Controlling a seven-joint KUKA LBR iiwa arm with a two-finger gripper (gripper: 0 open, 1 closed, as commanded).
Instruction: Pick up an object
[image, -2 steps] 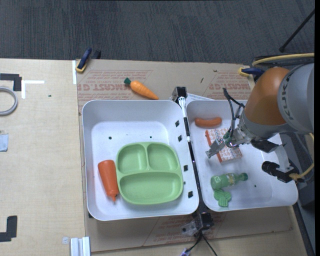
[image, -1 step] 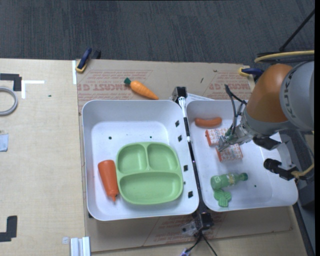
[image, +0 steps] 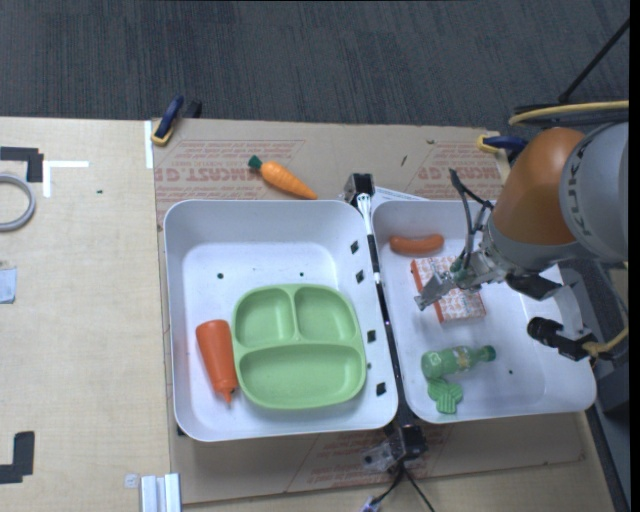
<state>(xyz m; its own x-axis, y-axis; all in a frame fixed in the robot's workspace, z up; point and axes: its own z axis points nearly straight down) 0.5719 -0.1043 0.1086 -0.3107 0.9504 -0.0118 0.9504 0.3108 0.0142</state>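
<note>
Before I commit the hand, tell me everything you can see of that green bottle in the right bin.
The green bottle looks like translucent green plastic with a paler label band around its middle. It lies on its side on the floor of the right bin, near the front, neck pointing right. A small green leafy-looking piece sits just in front of it; contact is unclear. The hand is above the red-and-white box, apart from the bottle.

A: What can't be made out here?

B: The gripper (image: 437, 290) sits over the red-and-white packet (image: 452, 290), covering part of it; the print on the packet is too small to read.

A: Anything cut off?

B: The arm (image: 570, 195) runs off the right edge, and a metal ring (image: 14, 203) is clipped at the left edge.
</note>
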